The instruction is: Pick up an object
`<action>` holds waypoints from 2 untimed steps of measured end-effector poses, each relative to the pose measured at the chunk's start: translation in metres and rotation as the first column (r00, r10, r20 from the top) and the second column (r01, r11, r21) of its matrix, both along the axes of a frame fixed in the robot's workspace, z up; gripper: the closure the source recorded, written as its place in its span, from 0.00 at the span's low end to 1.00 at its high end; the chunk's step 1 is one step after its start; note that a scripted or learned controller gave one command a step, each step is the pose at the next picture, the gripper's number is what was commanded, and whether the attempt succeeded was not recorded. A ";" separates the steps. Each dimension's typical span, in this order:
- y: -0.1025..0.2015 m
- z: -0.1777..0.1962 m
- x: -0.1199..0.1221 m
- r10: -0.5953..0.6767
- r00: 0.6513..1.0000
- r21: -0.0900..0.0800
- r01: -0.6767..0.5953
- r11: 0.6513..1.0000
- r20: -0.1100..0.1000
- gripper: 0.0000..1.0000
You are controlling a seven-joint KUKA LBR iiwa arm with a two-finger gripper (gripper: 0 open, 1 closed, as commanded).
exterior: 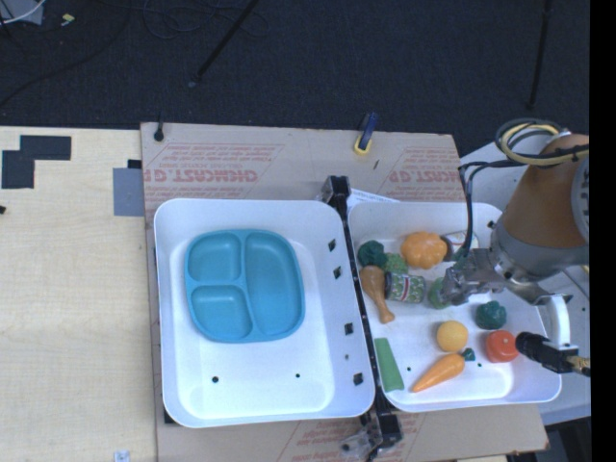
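My claw (460,282) hovers low in the right bin (520,385); its opening I cannot tell. The can (408,287) lies at its nine o'clock; crowded toys risk a glancing miss.

Light wood bench (67,306); cardboard sheet (250,162) on it; two white bins (178,373) side by side on cardboard.
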State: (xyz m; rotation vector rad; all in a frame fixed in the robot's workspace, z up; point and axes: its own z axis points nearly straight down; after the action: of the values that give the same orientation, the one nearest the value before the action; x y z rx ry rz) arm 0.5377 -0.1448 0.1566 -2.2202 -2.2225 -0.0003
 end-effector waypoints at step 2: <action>-0.006 0.070 0.002 0.000 1.000 0.001 0.000 1.000 -0.004 1.00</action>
State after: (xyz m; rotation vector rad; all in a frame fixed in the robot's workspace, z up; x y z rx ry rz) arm 0.5395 -0.1507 0.2263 -2.2180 -2.2204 0.0026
